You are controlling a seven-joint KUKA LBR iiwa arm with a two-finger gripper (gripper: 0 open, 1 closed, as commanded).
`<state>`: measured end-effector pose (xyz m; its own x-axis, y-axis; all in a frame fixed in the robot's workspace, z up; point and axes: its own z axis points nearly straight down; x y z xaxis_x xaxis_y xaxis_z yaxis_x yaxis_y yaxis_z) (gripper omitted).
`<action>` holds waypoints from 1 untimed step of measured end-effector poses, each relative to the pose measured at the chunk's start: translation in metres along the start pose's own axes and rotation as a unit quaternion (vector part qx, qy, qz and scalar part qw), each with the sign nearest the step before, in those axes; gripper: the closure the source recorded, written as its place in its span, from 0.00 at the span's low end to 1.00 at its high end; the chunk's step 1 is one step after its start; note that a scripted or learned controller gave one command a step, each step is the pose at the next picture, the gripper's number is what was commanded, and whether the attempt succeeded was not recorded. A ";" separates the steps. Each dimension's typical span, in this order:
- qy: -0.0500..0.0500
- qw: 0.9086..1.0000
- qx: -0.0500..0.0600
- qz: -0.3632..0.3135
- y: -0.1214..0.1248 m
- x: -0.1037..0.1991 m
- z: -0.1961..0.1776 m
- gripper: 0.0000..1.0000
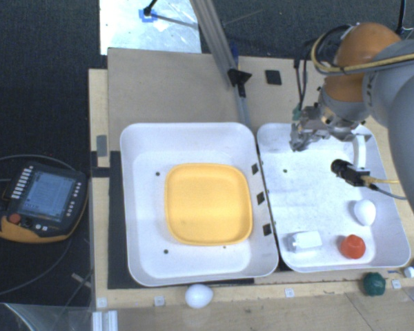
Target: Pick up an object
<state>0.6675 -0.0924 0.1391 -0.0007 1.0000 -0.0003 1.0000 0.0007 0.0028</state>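
My claw (303,138) hung over bare floor in the right bin's (317,185) far corner; spread or pressed together, couldn't tell. Approach step, I reckon. White egg (363,212), red lump (352,246) and white block (303,240) sat nearer, so next I'd need to swing over one.

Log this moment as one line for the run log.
gripper: above upper-left corner of right bin | right bin: egg, red thing, white block, all apart from gripper | left bin: yellow plate | pick: not yet done
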 end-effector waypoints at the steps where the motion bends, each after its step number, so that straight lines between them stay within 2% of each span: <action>1: 0.000 1.000 -0.001 0.000 0.001 -0.010 -0.052 1.00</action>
<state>0.6686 -0.1027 0.1911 0.0000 1.0000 -0.0007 1.0000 0.0000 0.0056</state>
